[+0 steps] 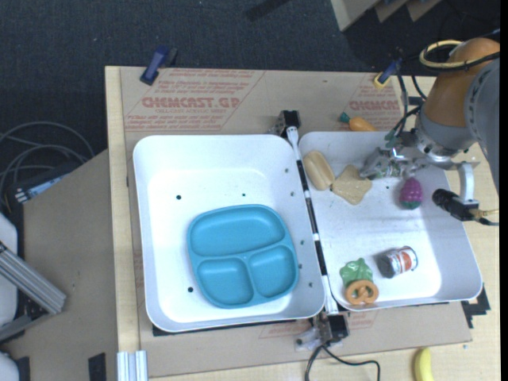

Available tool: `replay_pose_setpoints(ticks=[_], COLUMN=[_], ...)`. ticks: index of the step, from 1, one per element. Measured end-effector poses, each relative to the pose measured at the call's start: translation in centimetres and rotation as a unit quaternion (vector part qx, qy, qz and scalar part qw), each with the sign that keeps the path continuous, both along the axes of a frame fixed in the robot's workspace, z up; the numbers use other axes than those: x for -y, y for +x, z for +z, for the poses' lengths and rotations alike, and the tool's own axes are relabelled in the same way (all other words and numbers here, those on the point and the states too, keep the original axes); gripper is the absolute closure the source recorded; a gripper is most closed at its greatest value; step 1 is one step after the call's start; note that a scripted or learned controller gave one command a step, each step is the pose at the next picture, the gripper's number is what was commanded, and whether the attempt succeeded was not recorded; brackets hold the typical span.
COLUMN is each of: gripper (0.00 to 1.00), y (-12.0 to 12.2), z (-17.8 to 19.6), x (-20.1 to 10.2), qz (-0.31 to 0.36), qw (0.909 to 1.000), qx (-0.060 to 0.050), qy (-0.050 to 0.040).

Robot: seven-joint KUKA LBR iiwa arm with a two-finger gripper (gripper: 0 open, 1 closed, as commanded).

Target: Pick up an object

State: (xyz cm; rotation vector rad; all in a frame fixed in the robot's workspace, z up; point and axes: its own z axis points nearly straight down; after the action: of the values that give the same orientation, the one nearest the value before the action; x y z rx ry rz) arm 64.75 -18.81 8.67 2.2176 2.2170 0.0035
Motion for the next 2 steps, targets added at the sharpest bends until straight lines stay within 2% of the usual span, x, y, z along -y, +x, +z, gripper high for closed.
replay_pose_setpoints(ticks=[1, 2], gripper=[0.00, 1.00], y=[2.1, 2.2], z=[0.1, 1.3], x=[-4.1, -4.1], qz=[0.001, 0.001], qw=[1.0000, 1.0000], qx=[0.001, 0.003], qy=[-0.0002, -0.0015])
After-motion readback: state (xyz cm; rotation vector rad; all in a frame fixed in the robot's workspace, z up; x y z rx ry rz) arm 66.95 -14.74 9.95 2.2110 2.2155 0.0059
